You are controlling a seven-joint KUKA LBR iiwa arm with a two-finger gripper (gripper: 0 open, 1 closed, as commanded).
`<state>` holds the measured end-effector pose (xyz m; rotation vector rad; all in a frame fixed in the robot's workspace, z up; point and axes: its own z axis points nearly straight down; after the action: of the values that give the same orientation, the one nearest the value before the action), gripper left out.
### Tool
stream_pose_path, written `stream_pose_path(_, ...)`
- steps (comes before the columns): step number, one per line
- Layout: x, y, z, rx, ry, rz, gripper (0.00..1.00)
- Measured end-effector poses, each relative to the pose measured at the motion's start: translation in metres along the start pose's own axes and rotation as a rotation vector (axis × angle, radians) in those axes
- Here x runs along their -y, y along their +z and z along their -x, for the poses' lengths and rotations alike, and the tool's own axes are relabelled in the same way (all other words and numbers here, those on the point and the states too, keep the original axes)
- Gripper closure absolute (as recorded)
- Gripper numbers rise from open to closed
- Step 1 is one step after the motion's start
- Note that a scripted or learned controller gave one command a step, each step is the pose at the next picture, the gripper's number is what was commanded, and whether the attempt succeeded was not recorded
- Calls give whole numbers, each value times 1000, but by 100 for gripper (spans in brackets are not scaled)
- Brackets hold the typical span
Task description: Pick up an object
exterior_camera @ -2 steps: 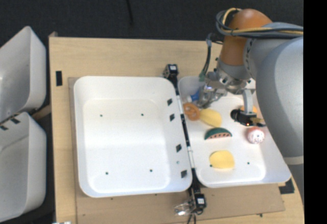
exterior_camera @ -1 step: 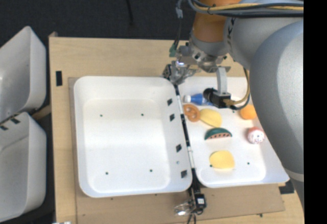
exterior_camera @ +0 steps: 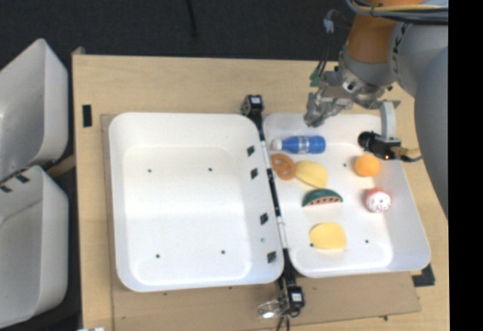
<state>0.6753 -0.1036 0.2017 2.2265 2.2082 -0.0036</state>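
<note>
My gripper [exterior_camera: 315, 115] hangs over the far edge of the right bin [exterior_camera: 404, 246], just above and beyond a blue bottle [exterior_camera: 300, 145] that lies on its side. Nothing shows between its fingers. Nearer the camera lie an orange pretzel-like ring [exterior_camera: 283, 166], a yellow lemon-shaped piece [exterior_camera: 312, 173], a watermelon slice [exterior_camera: 322, 198] and a round yellow piece [exterior_camera: 327, 236]. An orange ball [exterior_camera: 367, 164] and a small white and red ball [exterior_camera: 378, 201] sit at the right side of that bin.
The left bin [exterior_camera: 189, 201] sits beside the right one, sharing a hinged middle edge [exterior_camera: 272, 201]. White containers [exterior_camera: 26, 171] stand at the far left, off the wooden bench [exterior_camera: 189, 69].
</note>
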Motion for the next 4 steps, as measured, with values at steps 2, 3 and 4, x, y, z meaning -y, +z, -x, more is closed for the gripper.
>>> stream_pose_path(2, -11, -4, -143, -8, -17, -13, 100)
stream_pose_path(3, 116, 1, -108, -5, -4, -13, 100)
stream_pose_path(4, 33, -83, -118, -4, -11, 12, 100)
